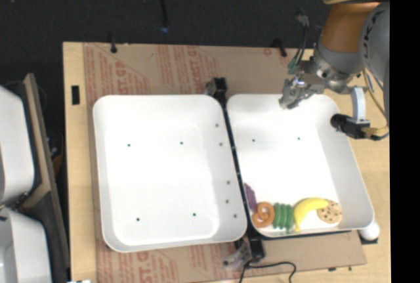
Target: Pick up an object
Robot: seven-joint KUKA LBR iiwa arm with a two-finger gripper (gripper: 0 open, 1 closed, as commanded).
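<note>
Gripper point(291, 99) well apart from banana point(310, 207).

A single fixed camera sits above the worktop point(197, 62) and looks down at a slant, far enough back to take in both white bins whole. The left bin point(108, 163) and the right bin point(341, 157) lie side by side across the middle of the frame. The far edge of the worktop runs along the top, the near edge along the bottom. The arm point(351, 19) enters from the upper right.
</note>
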